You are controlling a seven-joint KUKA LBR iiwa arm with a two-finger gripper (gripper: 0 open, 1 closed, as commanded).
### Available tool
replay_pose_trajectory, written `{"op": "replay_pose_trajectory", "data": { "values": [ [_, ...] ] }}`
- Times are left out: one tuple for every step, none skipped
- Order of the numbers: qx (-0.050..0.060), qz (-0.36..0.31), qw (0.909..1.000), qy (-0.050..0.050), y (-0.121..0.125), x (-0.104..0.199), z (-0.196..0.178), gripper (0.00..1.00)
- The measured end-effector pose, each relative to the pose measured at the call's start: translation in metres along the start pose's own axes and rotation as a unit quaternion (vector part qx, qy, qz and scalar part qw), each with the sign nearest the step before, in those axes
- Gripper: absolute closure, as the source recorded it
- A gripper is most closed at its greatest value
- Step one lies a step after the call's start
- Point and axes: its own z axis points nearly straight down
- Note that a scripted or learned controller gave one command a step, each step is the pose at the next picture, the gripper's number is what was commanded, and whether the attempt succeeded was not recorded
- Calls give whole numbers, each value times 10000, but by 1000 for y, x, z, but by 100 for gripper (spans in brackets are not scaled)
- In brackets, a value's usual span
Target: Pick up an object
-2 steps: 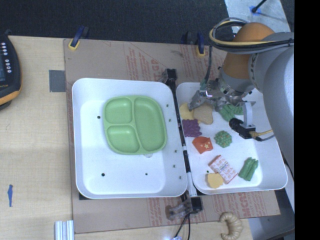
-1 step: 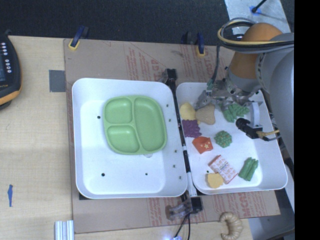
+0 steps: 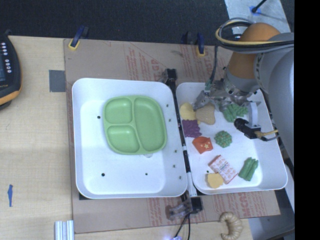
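In the camera view, the pincer (image 3: 218, 96) is low over the far end of the right bin (image 3: 272, 181), just above a beige toy piece (image 3: 205, 115) and beside a green leafy toy (image 3: 233, 112). I cannot tell its state. The pieces lie crowded, so it may clip two or push one aside.

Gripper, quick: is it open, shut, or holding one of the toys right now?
Gripper: low in the right bin, over the tan toy near the back. Whether it is open, shut or holding anything cannot be told from this view.
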Motion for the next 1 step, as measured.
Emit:
{"op": "replay_pose_trajectory", "data": {
  "values": [
    [6, -5, 10000, 1, 0, 8, 0, 0]
  ]
}}
